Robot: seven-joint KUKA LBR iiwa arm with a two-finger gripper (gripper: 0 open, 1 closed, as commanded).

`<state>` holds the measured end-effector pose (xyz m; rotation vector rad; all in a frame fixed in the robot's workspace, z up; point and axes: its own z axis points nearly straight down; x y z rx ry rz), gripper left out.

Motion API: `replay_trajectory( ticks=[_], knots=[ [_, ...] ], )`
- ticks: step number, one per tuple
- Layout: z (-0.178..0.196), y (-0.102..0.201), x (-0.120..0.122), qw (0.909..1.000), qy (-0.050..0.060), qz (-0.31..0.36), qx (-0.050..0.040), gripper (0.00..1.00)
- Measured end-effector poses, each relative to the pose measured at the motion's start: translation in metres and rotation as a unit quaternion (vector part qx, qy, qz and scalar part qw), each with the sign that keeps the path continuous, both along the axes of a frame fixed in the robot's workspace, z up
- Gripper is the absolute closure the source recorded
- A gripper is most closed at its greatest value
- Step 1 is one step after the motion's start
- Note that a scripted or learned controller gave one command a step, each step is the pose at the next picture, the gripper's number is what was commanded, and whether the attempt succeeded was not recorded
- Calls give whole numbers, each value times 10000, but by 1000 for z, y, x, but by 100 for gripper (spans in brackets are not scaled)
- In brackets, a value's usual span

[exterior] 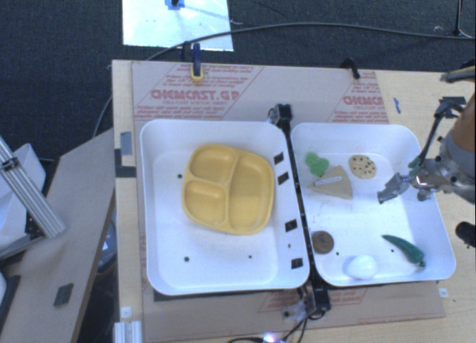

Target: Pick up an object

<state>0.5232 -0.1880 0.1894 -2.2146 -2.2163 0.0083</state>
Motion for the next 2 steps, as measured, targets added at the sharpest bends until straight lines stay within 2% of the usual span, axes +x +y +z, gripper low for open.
replay_trajectory(
  ticks=[1, 2],
  knots=[
    [6, 0, 3, 10000, -54, 15, -13, 0],
    [-48, -7, -4, 10000, -41, -1, -8, 0]
  ],
)
